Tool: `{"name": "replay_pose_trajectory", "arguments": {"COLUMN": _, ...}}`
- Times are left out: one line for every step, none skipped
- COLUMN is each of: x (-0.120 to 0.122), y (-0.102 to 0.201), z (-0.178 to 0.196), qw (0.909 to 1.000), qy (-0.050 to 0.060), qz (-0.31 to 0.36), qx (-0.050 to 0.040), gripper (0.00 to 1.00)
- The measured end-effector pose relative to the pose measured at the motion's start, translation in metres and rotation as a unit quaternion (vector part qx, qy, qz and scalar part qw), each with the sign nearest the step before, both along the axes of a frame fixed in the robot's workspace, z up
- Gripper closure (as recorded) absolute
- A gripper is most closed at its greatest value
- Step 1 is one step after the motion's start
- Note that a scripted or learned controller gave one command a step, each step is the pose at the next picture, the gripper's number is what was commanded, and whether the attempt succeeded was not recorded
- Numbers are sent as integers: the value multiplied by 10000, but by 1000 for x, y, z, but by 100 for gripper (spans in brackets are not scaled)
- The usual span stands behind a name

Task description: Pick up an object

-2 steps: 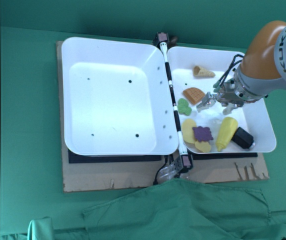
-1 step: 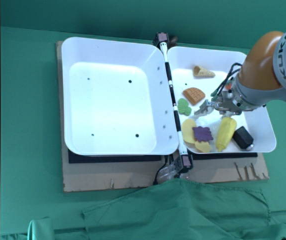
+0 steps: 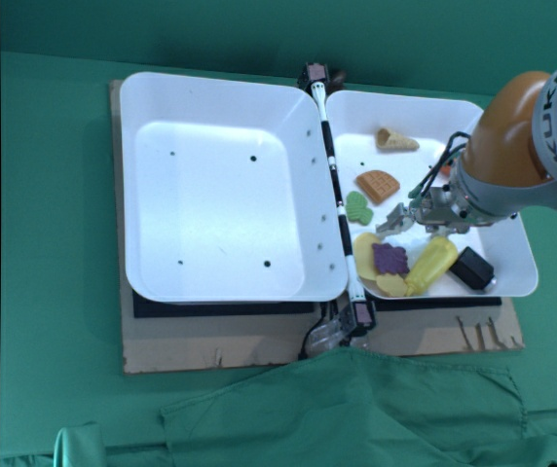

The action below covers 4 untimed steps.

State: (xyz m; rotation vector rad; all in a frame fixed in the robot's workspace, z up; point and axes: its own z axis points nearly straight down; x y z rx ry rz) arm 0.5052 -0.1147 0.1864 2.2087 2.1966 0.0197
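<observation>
My gripper reaches in from the right over the middle of the right bin, pointing left. Just left of it lies a green piece, and an orange waffle-like piece sits above it. Below the gripper are a purple piece resting on a yellow flat piece, and a yellow bottle-shaped piece. A tan cone-like piece lies near the bin's far side. I see nothing held in the gripper.
The left bin stands beside the right one, with a black-and-white divider bar between them. Both rest on a cardboard sheet on green cloth. The grey and orange arm covers the right bin's right side.
</observation>
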Motion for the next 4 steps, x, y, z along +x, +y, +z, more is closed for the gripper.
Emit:
{"name": "replay_pose_trajectory", "arguments": {"x": 93, "y": -12, "z": -2, "qw": 10000, "qy": 58, "qz": 24, "qx": 22, "gripper": 0}}
{"name": "replay_pose_trajectory", "arguments": {"x": 107, "y": -76, "z": 32, "qw": 10000, "qy": 88, "qz": -7, "qx": 17, "gripper": 0}}
{"name": "replay_pose_trajectory", "arguments": {"x": 107, "y": -75, "z": 44, "qw": 10000, "qy": 75, "qz": -4, "qx": 8, "gripper": 100}}
{"name": "replay_pose_trajectory", "arguments": {"x": 138, "y": -22, "z": 129, "qw": 10000, "qy": 59, "qz": 47, "qx": 36, "gripper": 100}}
